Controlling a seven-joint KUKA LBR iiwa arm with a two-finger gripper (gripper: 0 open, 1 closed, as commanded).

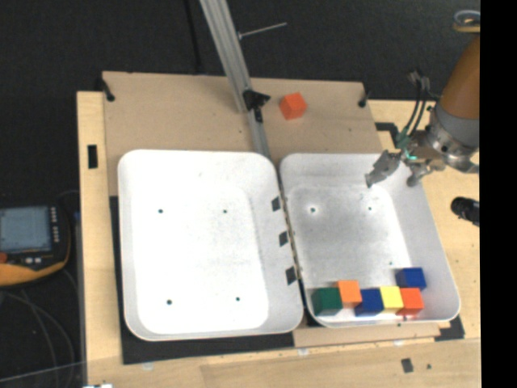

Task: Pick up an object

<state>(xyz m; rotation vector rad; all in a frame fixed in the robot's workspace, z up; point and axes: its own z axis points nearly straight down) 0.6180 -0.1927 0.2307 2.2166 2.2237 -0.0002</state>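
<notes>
Several small blocks lie along the near edge of the right bin [420, 217]: a green block [326, 301], an orange block [349, 291], a blue block [370, 301], a yellow block [392, 297], a red-orange block [411, 300] and a second blue block [412, 278]. My gripper [396, 173] hovers over the bin's far right corner, well away from the blocks. It is open, with nothing between its fingers.
The left bin [129, 217] sits beside the right one. An orange cube [292, 106] rests on the brown board behind the bins. A slanted metal pole [230, 47] rises near the bins' shared far corner. A handheld pendant [28, 233] lies at the left.
</notes>
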